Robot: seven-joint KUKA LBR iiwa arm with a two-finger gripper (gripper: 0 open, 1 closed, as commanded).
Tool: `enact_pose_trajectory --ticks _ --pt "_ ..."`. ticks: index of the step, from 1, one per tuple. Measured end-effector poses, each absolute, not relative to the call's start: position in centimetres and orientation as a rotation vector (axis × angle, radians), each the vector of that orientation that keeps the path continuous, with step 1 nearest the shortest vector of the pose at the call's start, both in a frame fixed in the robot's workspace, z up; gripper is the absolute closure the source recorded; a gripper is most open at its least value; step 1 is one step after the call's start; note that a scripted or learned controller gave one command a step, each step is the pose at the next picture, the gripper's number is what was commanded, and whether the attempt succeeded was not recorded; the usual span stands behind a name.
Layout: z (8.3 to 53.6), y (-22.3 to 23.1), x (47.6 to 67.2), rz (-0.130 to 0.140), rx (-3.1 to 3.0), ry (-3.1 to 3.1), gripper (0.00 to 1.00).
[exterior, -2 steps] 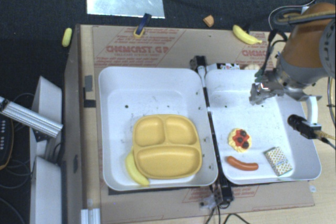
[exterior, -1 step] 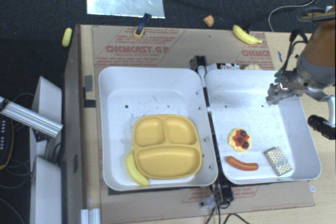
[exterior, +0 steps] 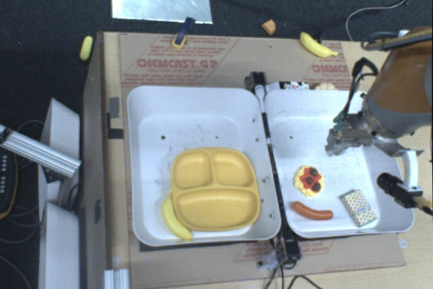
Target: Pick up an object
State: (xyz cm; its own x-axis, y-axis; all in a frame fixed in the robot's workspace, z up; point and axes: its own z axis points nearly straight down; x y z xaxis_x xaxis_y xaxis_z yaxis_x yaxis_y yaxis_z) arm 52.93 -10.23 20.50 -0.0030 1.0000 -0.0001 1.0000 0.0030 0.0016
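Cardboard-topped bench (exterior: 203, 57) bears 2 white bins (exterior: 196, 105); gripper (exterior: 340, 143) grip state unclear.

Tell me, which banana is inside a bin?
The banana in the left bin, tucked beside the yellow tray. The other banana lies outside on the cardboard.

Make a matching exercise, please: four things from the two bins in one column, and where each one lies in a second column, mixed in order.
Things:
1. yellow divided tray
2. toy banana
3. toy sausage
4. small patterned box

Places:
A. right bin, near front right corner
B. left bin, in its middle front part
C. right bin, along the front edge, left of the box
D. left bin, against the tray's front left corner

Pairs: 1-B, 2-D, 3-C, 4-A
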Motion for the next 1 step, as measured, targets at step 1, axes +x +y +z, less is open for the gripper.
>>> enact_pose_trajectory --ticks 1 --pt "20.51 -10.26 52.93 0.002 2.218 2.223 0.00"
